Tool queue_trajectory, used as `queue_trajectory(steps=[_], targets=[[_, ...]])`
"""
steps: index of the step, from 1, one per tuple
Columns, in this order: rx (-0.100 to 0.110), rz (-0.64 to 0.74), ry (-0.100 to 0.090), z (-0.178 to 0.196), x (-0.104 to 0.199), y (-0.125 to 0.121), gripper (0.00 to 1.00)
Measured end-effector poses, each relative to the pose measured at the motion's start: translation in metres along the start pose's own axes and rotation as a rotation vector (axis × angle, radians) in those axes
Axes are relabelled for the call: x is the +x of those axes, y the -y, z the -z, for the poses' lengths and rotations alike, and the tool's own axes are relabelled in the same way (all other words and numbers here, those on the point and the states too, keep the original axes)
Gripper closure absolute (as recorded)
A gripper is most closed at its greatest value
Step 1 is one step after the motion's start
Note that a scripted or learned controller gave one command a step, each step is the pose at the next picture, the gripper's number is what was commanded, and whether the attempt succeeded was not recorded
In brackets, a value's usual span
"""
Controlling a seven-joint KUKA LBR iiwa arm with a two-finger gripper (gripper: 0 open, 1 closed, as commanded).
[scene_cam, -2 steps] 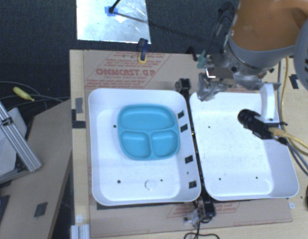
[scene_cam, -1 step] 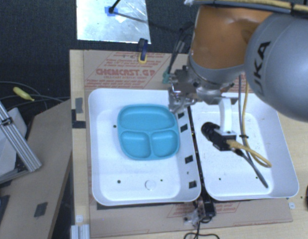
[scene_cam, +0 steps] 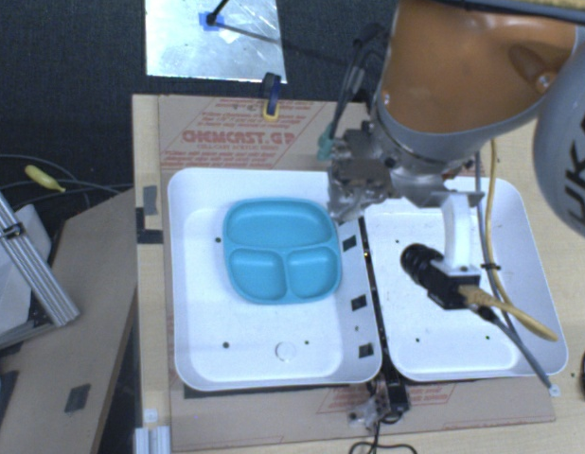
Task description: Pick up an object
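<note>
Arm (scene_cam: 463,74) bent low, tool (scene_cam: 345,201) at blue plate's (scene_cam: 279,252) corner

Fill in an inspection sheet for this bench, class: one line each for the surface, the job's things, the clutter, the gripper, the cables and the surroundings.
Surface: two shallow white bins side by side, the left bin and the right bin, on a brown board with red print.
Job's things: a blue divided plate lies flat in the left bin, towards its back.
Clutter: nothing seen in the bins beyond the plate.
Gripper: the gripper sits low by the plate's back right corner, near the wall between the bins; its fingers cannot be made out.
Cables: a yellow cable and a black fitting hang over the right bin.
Surroundings: a shiny metal sheet behind the board; a metal frame at left.
</note>
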State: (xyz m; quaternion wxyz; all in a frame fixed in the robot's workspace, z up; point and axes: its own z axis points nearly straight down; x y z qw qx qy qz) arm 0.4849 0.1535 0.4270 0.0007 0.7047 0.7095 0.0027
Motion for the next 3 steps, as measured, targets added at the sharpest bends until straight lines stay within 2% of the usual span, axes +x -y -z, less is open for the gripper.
queue_trajectory(steps=[1, 2, 3], targets=[[0.0, -0.007, 0.002, 0.077, -0.054, -0.002, 1.0], [0.004, -0.002, 0.001, -0.046, -0.012, -0.023, 1.0], [0.001, -0.001, 0.001, 0.019, 0.01, -0.001, 1.0]])
